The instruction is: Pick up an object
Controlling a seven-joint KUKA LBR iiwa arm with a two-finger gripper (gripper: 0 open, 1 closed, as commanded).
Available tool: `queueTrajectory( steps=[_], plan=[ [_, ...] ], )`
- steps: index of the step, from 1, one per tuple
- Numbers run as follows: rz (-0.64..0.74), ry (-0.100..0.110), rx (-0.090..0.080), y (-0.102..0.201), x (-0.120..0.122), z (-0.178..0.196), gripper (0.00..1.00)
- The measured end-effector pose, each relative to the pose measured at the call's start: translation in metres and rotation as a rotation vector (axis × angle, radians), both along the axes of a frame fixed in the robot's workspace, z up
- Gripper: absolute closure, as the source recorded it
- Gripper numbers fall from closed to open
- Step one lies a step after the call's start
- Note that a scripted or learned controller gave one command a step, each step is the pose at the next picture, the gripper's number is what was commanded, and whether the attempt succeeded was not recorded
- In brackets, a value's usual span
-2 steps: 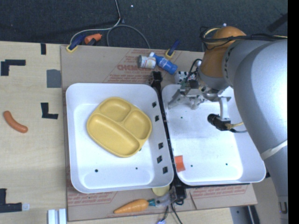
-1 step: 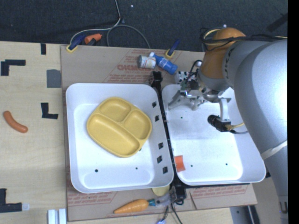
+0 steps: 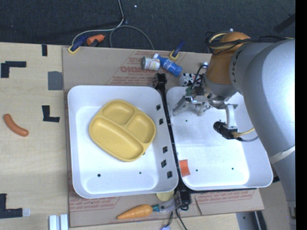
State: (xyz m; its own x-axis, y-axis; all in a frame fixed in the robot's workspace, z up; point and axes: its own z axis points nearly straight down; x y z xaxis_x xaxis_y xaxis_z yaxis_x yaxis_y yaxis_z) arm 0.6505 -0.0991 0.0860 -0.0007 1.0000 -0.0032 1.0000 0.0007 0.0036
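Hidden: the arm [image 3: 268,80] covers the right bin's [image 3: 211,176] far right corner; we cannot tell how the gripper [image 3: 192,103] fingers stand.
Open room: we see bare floor across the right bin's middle.
Contents: a yellow divided plate [image 3: 123,129] lies in the left bin [image 3: 79,128]; a small orange block [image 3: 183,167] sits by the right bin's near left wall.

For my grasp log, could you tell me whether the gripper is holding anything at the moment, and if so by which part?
Nothing is held. The gripper hangs with its fingers spread over the bare floor of the right bin, with no object between them.
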Motion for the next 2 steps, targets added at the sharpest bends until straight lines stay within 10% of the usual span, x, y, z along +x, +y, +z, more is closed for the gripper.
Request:
queueTrajectory(
  steps=[1, 2],
  plan=[
    [0.001, 0.001, 0.003, -0.009, 0.019, 0.0, 0.0],
    [0.003, 0.0, 0.001, -0.008, 0.019, 0.01, 1.0]
  ],
)
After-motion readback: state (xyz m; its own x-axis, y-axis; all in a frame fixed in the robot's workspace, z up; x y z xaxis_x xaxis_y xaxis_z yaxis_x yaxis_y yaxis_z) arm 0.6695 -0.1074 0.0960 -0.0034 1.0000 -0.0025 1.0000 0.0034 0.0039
